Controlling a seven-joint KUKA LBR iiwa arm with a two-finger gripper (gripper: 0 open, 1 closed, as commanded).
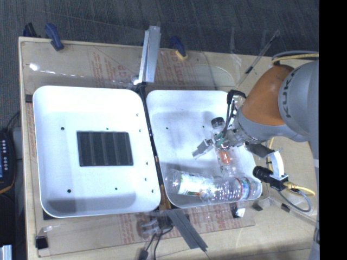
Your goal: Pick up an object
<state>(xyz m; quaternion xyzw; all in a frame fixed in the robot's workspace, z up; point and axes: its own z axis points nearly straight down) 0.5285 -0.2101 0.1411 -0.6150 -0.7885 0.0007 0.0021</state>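
A clear plastic bottle (211, 186) with a pale label lies on its side along the front wall of the right bin (173, 118). Just above it sits a small clear item with an orange tint (224, 157). My gripper (215, 140) hangs low over the right half of this bin, directly above that small item and a little behind the bottle. The grey arm with its orange band (265, 99) reaches in from the right and hides the bin's right wall.
The left bin (54, 107) has a dark ribbed rectangle (104, 148) on its floor. A metal bar (149, 53) stands at the back between the bins, with blue clamps (53, 36) on the bench's far edge. Cables (293, 191) trail at the right front.
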